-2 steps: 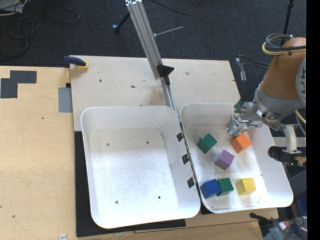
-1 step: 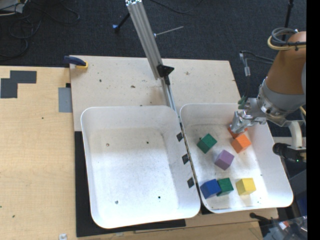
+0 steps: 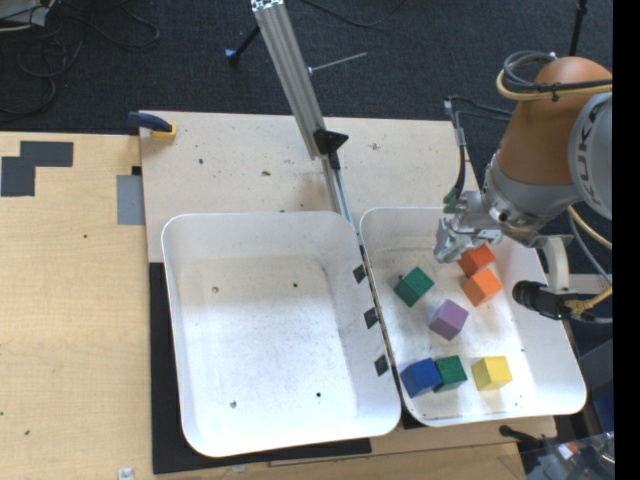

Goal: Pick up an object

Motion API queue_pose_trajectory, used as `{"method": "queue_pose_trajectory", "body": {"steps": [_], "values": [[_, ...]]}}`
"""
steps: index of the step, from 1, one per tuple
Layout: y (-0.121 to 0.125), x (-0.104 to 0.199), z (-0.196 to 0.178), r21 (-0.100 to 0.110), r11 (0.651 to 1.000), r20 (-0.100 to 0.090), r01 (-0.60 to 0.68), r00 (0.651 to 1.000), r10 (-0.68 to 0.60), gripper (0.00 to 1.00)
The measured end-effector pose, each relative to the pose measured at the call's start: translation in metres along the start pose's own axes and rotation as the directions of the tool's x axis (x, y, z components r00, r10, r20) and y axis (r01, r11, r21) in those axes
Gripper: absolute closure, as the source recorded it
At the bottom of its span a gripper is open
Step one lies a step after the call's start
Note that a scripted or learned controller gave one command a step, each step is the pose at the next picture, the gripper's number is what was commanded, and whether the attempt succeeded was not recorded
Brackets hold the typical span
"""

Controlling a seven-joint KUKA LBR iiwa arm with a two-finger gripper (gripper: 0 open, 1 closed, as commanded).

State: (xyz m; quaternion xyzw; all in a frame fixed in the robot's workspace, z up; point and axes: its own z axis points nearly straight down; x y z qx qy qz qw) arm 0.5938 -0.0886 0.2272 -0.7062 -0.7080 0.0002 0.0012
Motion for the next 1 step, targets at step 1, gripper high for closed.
{"method": "queue_pose_trajectory", "body": {"steps": [1], "values": [[0.0109, 0.0483, -0.0096, -0.001, 1.000, -0.001, 0.001, 1.000, -0.001, 1.00]]}}
